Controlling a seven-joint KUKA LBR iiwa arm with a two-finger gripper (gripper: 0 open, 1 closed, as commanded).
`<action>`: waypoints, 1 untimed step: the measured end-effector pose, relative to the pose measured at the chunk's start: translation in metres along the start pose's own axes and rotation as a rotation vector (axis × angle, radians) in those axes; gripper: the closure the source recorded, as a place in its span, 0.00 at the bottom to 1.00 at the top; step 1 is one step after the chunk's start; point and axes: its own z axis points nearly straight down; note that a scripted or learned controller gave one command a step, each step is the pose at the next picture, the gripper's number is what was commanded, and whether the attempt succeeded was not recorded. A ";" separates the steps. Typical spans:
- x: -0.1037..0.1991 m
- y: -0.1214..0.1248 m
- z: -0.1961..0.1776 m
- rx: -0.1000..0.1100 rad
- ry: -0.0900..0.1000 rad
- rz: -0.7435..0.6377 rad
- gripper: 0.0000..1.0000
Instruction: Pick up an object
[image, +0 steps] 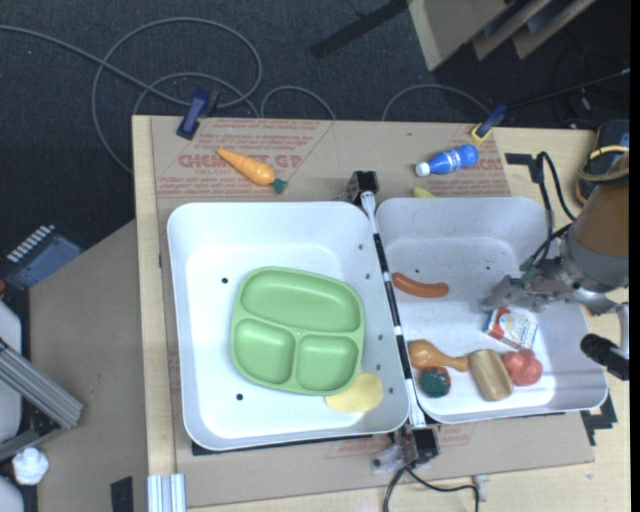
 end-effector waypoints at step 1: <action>-0.002 0.000 -0.010 -0.003 -0.006 0.002 1.00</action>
